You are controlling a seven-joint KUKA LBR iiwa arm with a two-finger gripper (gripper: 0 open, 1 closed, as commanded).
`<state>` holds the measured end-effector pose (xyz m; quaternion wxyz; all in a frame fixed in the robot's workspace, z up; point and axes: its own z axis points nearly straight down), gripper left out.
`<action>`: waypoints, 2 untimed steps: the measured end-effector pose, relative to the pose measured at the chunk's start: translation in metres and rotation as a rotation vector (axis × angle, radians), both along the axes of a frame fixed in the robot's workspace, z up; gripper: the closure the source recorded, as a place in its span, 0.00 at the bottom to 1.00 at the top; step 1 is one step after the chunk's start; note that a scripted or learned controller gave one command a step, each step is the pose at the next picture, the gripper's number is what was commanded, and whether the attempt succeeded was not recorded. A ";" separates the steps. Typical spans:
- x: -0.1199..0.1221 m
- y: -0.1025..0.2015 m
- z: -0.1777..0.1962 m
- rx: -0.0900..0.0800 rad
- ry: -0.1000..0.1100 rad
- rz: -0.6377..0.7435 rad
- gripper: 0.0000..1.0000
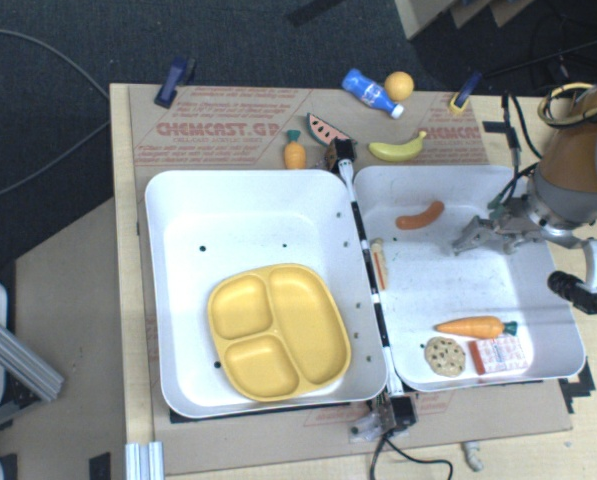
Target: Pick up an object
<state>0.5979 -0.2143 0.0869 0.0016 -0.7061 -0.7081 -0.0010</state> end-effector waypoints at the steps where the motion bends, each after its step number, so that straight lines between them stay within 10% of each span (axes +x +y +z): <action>1: 0.041 0.081 -0.002 -0.002 -0.003 0.000 0.00; 2: 0.065 0.122 -0.005 -0.002 0.015 -0.005 0.00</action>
